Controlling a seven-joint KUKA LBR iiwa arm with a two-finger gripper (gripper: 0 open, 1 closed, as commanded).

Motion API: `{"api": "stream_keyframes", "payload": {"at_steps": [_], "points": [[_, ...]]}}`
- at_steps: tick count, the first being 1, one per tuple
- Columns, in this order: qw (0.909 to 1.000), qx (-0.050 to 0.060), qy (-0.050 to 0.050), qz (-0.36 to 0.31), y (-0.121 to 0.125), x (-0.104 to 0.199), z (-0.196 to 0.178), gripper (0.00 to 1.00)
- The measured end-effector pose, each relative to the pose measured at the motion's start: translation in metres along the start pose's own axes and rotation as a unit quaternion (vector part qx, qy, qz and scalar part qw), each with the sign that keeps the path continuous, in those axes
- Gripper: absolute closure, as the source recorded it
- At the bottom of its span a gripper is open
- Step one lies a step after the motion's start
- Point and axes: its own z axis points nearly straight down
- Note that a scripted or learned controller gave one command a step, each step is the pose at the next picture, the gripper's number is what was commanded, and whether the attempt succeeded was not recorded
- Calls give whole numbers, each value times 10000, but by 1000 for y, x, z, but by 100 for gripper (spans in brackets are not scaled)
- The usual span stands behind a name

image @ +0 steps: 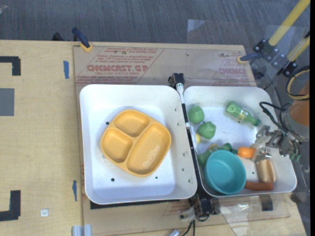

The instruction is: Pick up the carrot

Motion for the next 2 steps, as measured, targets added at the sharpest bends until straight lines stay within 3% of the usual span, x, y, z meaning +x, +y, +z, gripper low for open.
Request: {"api": "stream_keyframes", "payload": {"at_steps": [1, 2], "points": [[10000, 0, 10, -1, 0, 1, 1, 0], [9989, 11, 91, 452, 7, -27, 12, 0]]}}
